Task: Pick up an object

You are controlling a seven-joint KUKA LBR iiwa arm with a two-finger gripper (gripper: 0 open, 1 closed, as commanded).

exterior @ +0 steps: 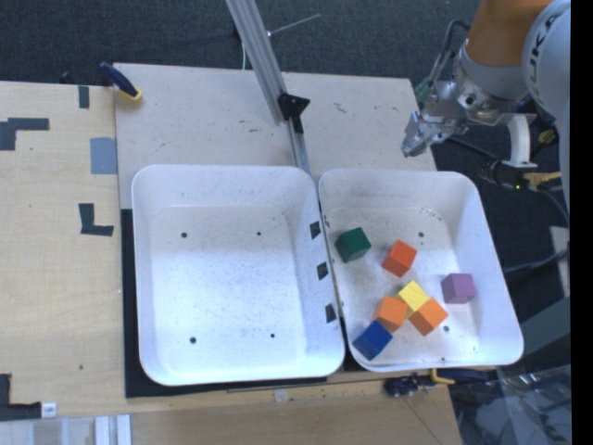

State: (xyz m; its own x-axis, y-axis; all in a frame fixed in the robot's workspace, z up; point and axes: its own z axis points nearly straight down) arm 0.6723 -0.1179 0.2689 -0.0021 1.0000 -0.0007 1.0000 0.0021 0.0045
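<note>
Two shallow white plastic bins sit side by side on the bench, their inner walls touching along the middle. Left bin (157, 207) shows a bare speckled floor with four small dark dots. Right bin (482, 221) holds seven small cubes.

Cube positions, right bin:
- dark green cube (353, 245): near the left wall, upper part of the floor, alone.
- orange cube (399, 258): centre of the floor, just right of the green one, apart from it.
- purple cube (458, 287): toward the right wall, alone.
- yellow cube (413, 297): top of a tight cluster in the lower centre.
- second orange cube (392, 312): touching the yellow one on its lower left.
- third orange cube (428, 317): touching the yellow one on its lower right.
- blue cube (372, 339): nearest the front wall, touching the second orange cube.

Grey arm with orange band enters from the upper right. Two-finger gripper (414, 143) hangs over the bare bench board beyond the far rim of the right bin, near its upper right part, well apart from all cubes. Nothing is seen between the fingers; how far apart they stand cannot be told from this angle.

Slanted grey metal rail (255, 40) runs from the top edge down to a black bracket (293, 108) near the join of the bins. Blue and yellow clamp handle (120, 82) lies at the far left corner of the board.
</note>
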